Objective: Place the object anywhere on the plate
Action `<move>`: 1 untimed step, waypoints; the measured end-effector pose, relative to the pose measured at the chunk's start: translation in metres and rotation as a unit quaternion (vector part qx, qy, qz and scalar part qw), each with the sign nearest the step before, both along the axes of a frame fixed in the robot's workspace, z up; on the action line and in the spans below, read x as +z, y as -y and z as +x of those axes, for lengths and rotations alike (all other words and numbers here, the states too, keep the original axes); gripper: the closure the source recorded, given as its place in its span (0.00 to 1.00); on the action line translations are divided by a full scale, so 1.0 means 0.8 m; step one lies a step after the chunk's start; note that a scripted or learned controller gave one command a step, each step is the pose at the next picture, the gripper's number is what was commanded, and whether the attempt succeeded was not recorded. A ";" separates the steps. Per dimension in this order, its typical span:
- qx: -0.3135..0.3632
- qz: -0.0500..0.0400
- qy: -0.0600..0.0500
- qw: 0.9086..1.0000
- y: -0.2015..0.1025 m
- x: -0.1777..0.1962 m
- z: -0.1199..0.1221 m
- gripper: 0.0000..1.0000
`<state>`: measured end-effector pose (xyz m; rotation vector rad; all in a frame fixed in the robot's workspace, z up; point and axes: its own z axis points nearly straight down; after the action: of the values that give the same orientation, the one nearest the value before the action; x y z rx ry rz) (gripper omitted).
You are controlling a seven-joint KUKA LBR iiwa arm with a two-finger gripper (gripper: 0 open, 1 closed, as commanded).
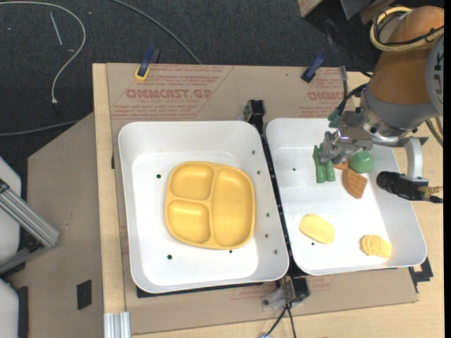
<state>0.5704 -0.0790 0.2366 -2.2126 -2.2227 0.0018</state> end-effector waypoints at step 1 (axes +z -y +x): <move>0.000 0.000 0.000 1.000 -0.063 0.010 -0.023 1.00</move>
<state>0.5523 -0.0284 0.2443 -2.2131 -2.2229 0.0007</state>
